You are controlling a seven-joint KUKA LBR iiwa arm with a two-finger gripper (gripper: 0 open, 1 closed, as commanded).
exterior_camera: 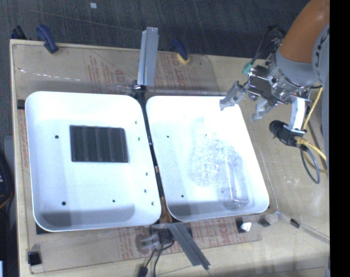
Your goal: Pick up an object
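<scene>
Overhead slanted view of the bench [290, 212] with two white bins side by side. You see the gripper [242, 101] in the upper right of the frame, hanging over the upper right corner of the right bin [169, 154], its two fingers spread wide with nothing between them. One finger [228, 101] reaches over the bin's rim; the other sits further right, over the bench. The grey arm [304, 39] with its orange band enters from the upper right edge.

A clear plastic bottle [235, 180] lies in the lower right part of the right bin, with a crumpled clear wrapper [206, 157] touching it on its left. Both lie well below the gripper and apart from it.

In the left bin [48, 201], a dark ribbed rectangular block [98, 143] lies flat near the centre, far left of the gripper.
</scene>
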